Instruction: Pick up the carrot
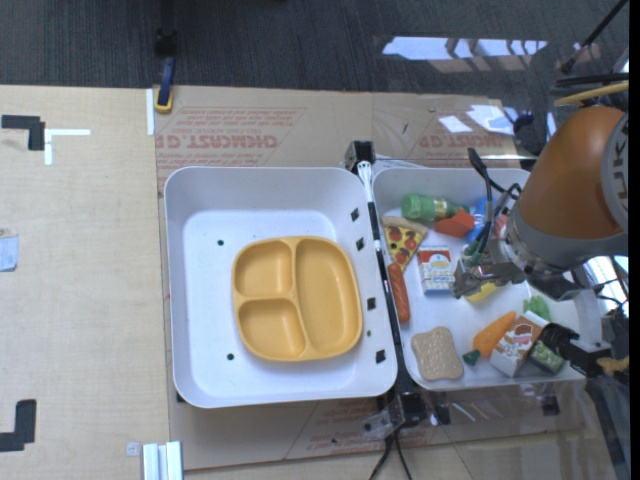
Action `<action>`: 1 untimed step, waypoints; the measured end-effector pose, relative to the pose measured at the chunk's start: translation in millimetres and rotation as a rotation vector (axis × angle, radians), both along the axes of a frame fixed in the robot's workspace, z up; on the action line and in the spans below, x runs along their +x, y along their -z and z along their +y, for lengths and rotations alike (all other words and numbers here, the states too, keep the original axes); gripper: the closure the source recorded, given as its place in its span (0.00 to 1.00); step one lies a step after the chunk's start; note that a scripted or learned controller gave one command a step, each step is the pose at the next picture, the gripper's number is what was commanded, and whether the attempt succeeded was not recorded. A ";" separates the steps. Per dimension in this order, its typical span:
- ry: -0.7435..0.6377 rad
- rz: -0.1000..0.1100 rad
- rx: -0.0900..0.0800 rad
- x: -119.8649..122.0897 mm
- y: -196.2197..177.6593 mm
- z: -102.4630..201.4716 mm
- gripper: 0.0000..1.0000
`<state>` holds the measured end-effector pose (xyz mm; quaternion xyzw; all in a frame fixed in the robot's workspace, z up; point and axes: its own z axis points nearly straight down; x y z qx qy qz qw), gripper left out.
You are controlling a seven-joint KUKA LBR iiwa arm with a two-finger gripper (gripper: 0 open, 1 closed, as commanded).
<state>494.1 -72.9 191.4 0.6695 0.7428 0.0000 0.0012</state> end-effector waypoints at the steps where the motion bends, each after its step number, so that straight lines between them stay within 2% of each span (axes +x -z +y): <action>1: 0.000 0.000 0.000 -0.1 0.1 -0.1 0.00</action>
